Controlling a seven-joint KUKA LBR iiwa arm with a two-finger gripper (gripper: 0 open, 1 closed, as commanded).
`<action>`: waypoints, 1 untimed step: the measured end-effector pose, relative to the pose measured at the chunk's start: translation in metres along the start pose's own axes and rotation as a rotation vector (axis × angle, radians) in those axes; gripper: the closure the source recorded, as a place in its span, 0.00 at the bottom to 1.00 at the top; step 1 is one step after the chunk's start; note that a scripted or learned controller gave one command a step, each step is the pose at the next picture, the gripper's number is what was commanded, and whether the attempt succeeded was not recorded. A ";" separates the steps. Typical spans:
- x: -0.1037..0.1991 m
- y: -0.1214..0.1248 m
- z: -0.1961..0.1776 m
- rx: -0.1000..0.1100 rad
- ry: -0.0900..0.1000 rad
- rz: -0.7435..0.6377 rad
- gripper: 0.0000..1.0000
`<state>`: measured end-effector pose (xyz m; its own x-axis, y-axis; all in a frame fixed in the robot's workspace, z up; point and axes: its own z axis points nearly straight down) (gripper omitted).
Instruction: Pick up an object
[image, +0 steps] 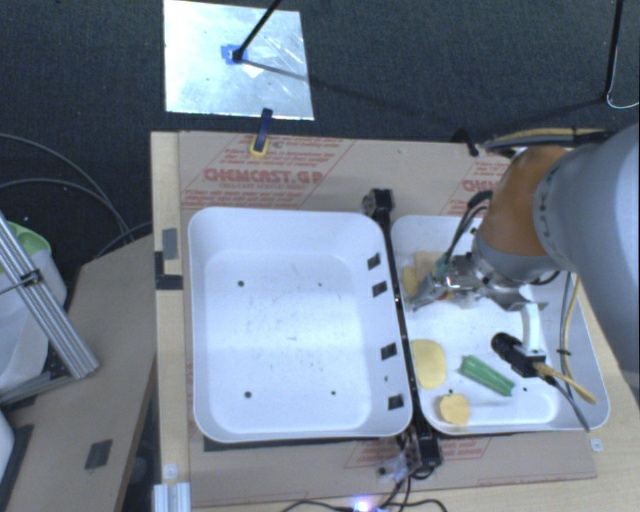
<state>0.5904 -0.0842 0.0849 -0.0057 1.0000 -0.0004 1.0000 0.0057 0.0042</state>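
Claw low in right bin, centre-right of frame, beside pale yellow piece. Cannot tell opening; nothing visibly gripped. Green stick lower right. Lift not yet done.

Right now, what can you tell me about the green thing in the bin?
The green thing is a short, stick-like piece, bright green all over. It is too small to tell what it is made of. It lies flat on the white floor of the right bin, near the front, slanted so that its left end points up and away. A big yellow piece lies to its left and a small yellow piece in front of it, both apart from it. The gripper is farther back, not touching it.
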 end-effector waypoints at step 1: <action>0.064 0.021 -0.123 -0.011 0.003 -0.006 0.00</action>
<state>0.6106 -0.0199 0.2082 -0.0117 0.9999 0.0021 0.9998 0.0117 0.0152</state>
